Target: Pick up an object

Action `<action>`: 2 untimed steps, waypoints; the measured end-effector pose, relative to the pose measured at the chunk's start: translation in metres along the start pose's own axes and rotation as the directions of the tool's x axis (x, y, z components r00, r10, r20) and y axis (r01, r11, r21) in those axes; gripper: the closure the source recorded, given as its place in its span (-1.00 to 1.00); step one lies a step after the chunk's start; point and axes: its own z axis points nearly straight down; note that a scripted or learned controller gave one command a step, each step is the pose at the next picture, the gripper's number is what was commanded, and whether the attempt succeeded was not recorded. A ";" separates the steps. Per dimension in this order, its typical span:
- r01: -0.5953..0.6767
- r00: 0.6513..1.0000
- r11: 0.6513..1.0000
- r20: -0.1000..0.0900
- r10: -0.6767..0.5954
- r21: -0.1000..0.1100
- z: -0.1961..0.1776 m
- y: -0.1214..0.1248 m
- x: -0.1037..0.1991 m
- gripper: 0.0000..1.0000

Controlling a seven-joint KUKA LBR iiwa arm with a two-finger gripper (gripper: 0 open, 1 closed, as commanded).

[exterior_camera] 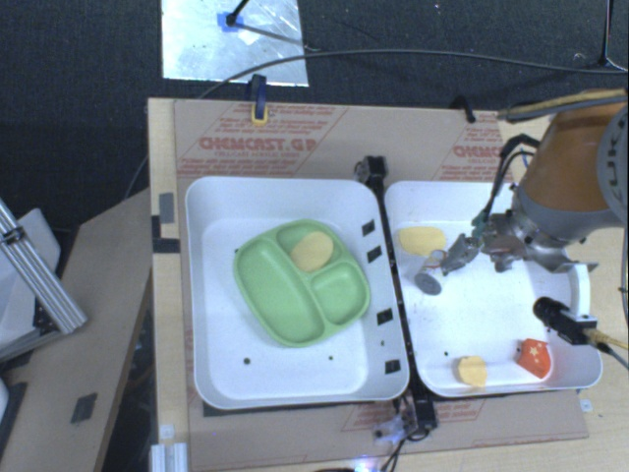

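My gripper (439, 268) hangs low over the left part of the right bin (491, 313), reaching in from the right. Just up and left of its tip lies a pale yellow object (421, 239), close to the gripper but apart from it. A small yellow piece (473, 370) and a red-orange object (534, 358) rest near the bin's front edge, well away from the gripper. In the left bin (216, 293) a green divided plate (285, 298) holds another yellow object (313, 252) in its upper compartment.
A black divider with clips (388, 273) runs between the two bins. The arm's orange band (580, 160) and grey wrist cover the right bin's far right corner. A black part (560, 321) juts over its right side. Cables cross the dark floor behind.
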 end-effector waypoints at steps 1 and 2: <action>0.002 1.000 1.000 0.002 -0.002 -0.014 -0.007 0.003 0.000 -1.00; 0.000 1.000 1.000 0.002 0.000 -0.012 0.039 0.009 -0.008 -1.00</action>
